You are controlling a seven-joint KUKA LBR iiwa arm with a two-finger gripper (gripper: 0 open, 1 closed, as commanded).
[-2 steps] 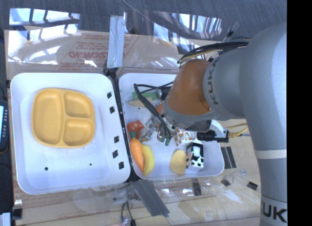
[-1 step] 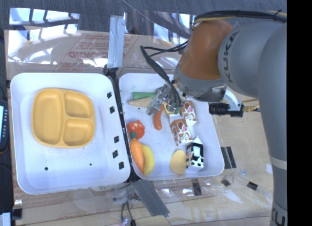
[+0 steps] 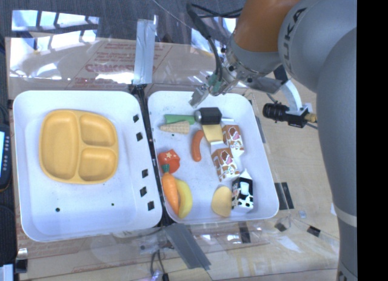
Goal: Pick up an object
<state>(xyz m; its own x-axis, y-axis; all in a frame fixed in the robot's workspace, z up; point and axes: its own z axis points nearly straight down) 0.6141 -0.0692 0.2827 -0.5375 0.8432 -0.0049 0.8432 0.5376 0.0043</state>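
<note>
The divided plate (image 3: 77,145) was mustard yellow, lying in a white bin (image 3: 36,213). In the other white bin (image 3: 257,152) were an orange carrot (image 3: 170,192), a red tomato (image 3: 169,161), a reddish-orange sausage (image 3: 197,145) and a pale yellow lemon (image 3: 222,201). One milk carton (image 3: 244,194) wore black-and-white cow patches, while the arm (image 3: 327,37) was grey with an orange band.

Divided plate (image 3: 77,145) in the bin at nine o'clock (image 3: 24,171); toy foods clustered in the bin at three o'clock (image 3: 262,171), corn (image 3: 175,128) at twelve, carrot (image 3: 171,192) at six.
</note>
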